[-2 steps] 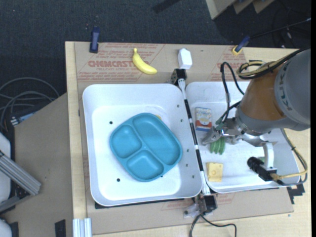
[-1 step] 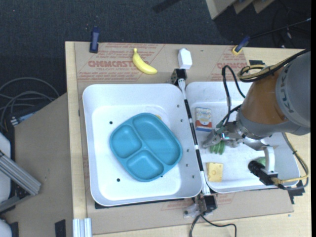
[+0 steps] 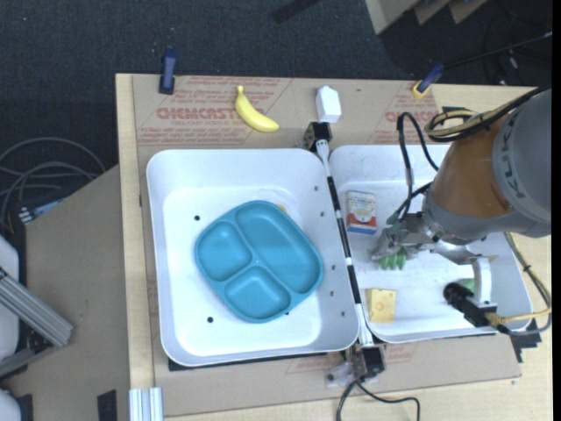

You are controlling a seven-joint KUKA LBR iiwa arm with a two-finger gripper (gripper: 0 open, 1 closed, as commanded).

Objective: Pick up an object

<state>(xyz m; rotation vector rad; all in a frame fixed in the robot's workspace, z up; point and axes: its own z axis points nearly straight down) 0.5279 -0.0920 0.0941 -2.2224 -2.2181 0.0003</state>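
My claw (image 3: 392,251) is down in the right bin (image 3: 421,327), right at a small green object (image 3: 394,259). I can't tell whether it grips. Nothing looks lifted, so the pick remains. Cheese wedge (image 3: 381,304) and small carton (image 3: 361,210) lie nearby.

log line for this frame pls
arm: over right bin | gripper: low, at green item | grasp: unclear | nearby: carton, cheese wedge | left bin: blue divided plate

A robotics lab: a cardboard-topped bench (image 3: 210,112) with two white bins (image 3: 166,200), loose cables (image 3: 44,182) on dark carpet (image 3: 70,24).
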